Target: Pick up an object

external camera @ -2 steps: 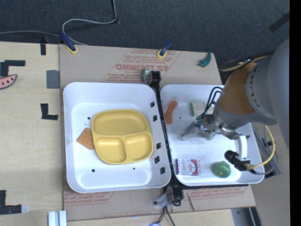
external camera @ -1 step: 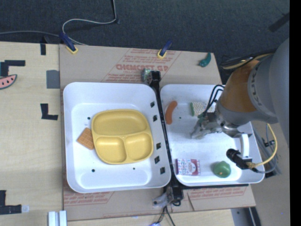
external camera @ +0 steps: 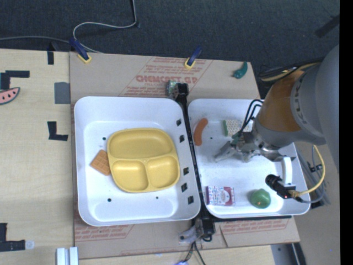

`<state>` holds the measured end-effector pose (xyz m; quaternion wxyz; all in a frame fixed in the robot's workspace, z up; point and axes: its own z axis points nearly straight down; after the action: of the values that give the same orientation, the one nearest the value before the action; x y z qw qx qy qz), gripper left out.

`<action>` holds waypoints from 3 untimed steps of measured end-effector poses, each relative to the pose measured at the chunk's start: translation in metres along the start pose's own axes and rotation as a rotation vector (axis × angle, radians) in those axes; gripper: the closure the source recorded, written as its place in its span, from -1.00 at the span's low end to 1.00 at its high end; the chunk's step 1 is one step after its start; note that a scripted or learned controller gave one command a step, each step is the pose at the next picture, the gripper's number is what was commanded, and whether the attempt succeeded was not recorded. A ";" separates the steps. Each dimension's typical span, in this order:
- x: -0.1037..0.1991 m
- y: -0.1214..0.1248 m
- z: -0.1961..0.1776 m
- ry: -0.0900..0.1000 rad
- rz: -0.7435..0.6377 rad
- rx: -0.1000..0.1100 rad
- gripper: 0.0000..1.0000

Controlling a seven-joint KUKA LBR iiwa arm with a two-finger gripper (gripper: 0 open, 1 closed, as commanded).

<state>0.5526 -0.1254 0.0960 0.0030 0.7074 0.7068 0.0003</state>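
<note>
**Gripper low in right bin, nothing gripped**

Camera view: the gripper (external camera: pixel 227 149) sat low in the right bin (external camera: pixel 242 211), fingers (external camera: pixel 220 153) spread partly open, holding nothing. Sausage (external camera: pixel 199 131) lay left of it, apart. Green card (external camera: pixel 225 127) lay just behind it. Red packet (external camera: pixel 220 195) and green apple (external camera: pixel 260 198) sat near the front wall. Left bin (external camera: pixel 88 203) held the yellow tray (external camera: pixel 143 159) and a cracker (external camera: pixel 100 162).

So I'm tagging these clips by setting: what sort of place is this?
Probably a robotics lab bench for grasping trials: two white bins clamped on cardboard, toy-like items such as a green apple, cables trailing.
</note>
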 end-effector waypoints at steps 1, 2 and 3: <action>-0.002 0.073 0.010 0.002 -0.003 0.000 -1.00; 0.019 0.108 0.012 -0.009 -0.003 0.042 -1.00; 0.023 0.112 0.002 -0.008 0.001 0.018 1.00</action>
<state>0.6649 -0.1028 0.0944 -0.0006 0.7078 0.7064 -0.0087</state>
